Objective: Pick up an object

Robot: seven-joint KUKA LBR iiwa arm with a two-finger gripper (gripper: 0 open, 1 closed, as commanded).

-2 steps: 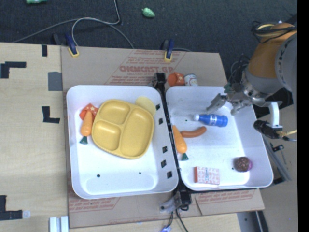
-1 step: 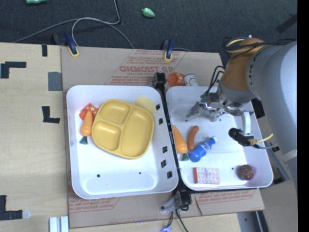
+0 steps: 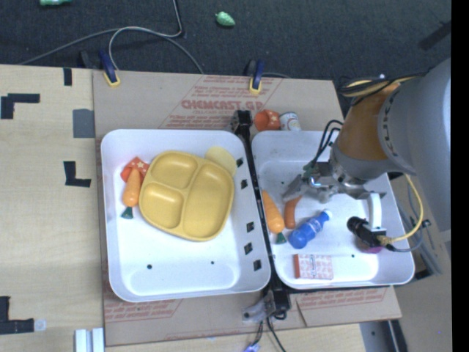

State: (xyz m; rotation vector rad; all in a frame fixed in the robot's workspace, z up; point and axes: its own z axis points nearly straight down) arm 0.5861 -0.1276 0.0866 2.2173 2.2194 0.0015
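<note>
My gripper (image 3: 306,184) hangs over the middle of the right bin (image 3: 352,276), reaching in from the right. Just below and left of it lie a small brown sausage (image 3: 291,213) and an orange carrot (image 3: 272,212) along the bin's left wall. A blue bottle (image 3: 309,228) lies at a slant just below the gripper. A red and white packet (image 3: 314,266) rests flat near the front wall. Nothing shows between the gripper's tips.
The left bin (image 3: 176,277) holds a yellow divided plate (image 3: 187,194), a second carrot (image 3: 131,191), a red piece (image 3: 135,168) and a pale yellow piece (image 3: 220,156). An orange ball (image 3: 265,119) and a small can (image 3: 289,121) sit behind the bins. A purple bit (image 3: 374,248) lies at the right bin's right side.
</note>
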